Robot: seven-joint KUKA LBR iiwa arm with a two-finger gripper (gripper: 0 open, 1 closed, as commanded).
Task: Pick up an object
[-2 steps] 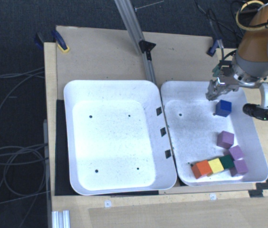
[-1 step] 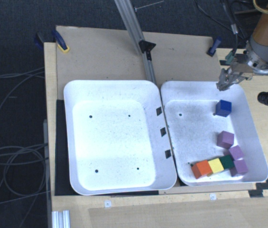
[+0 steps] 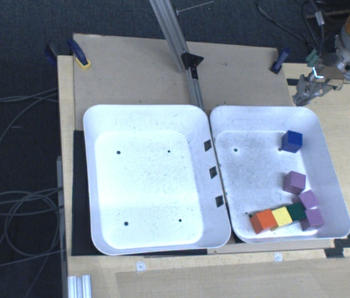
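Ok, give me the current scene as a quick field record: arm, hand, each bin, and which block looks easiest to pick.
arm: reaching in at upper right, beyond the right bin's far rim
hand: above the bench, outside both bins, holding nothing visible
right bin: blue block alone near the far right side; purple block mid right; orange block, yellow block, green block and two more purple ones clustered at the near right corner
left bin: white tray, dark speckles
likely easiest pick: blue block, since it stands apart
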